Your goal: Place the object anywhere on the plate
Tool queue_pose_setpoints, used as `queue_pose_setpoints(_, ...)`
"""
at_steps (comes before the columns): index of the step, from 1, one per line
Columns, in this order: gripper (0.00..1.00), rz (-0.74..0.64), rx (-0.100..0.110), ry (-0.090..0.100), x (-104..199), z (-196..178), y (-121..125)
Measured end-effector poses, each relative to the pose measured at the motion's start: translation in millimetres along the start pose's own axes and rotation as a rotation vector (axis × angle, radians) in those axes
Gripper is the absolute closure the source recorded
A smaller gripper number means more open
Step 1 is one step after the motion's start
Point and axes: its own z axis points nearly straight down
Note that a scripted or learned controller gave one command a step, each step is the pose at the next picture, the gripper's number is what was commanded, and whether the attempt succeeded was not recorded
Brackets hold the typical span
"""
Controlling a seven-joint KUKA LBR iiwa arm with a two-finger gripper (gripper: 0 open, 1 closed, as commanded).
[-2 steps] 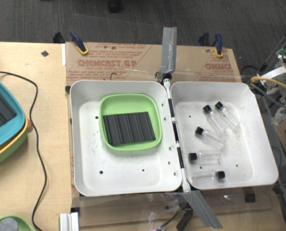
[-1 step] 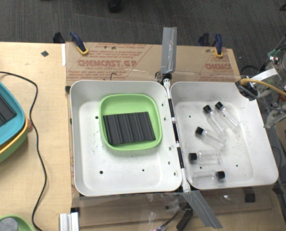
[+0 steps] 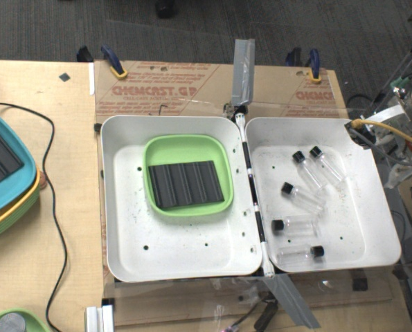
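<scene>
Pick not begun: five clear plastic vials with black caps (image 3: 309, 185) lay in the right white bin (image 3: 372, 247), square green plate (image 3: 223, 151) awaiting one; tool's state couldn't be told.

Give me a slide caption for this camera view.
Green plate in the left bin; five clear vials in the right bin.

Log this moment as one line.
green square plastic plate: left bin, bearing dark ribbed insert | clear black-capped vials: right bin | placed: none
</scene>
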Motion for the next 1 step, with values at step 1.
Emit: queue_pose_setpoints(1, 0.0, 0.0, -0.001, 0.002, -5.1, 1.7, 31.3)
